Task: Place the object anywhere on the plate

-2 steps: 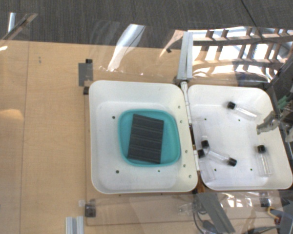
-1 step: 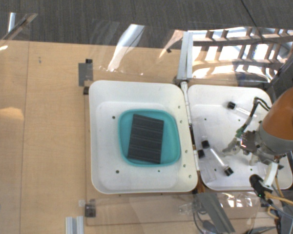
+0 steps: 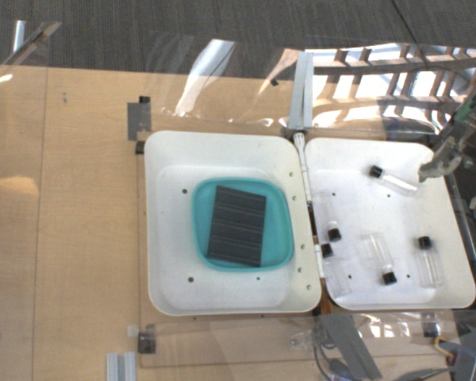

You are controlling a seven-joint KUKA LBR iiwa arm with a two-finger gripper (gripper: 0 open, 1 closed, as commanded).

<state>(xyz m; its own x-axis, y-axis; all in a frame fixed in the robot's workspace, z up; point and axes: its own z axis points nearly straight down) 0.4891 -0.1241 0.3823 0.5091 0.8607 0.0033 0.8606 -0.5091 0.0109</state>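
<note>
Nearest the camera, the front rim of the left bin (image 3: pixel 222 306) and that of the right bin (image 3: pixel 404 302) met over the pale wooden tabletop (image 3: pixel 63 213), the two trays butted side by side with a narrow divider between them. Inside the left bin sat a teal plate (image 3: pixel 279 213), roughly centred, and on it lay a dark ribbed rectangular block (image 3: pixel 237 226), flat and slightly turned, well within the plate's rim. Judged from that alone, the plate already carried something, and the block looked settled rather than perched.

The right bin held the loose stock: several clear vials with black caps, scattered apart from one another. One vial (image 3: pixel 389 180) lay near the back right, another (image 3: pixel 427 260) near the right wall, a third (image 3: pixel 379 259) toward the front, and two black caps (image 3: pixel 331 241) sat close to the divider. Their scatter suggested a supply bin for picking, with the plate as the drop place.

At the far right edge the gripper (image 3: pixel 440 165) hung over the back right corner of the right bin, just beside the nearest vial but not touching it as far as could be seen. Whether its jaws stood wide or narrow could not be told at that angle, and nothing was seen between them.
</note>
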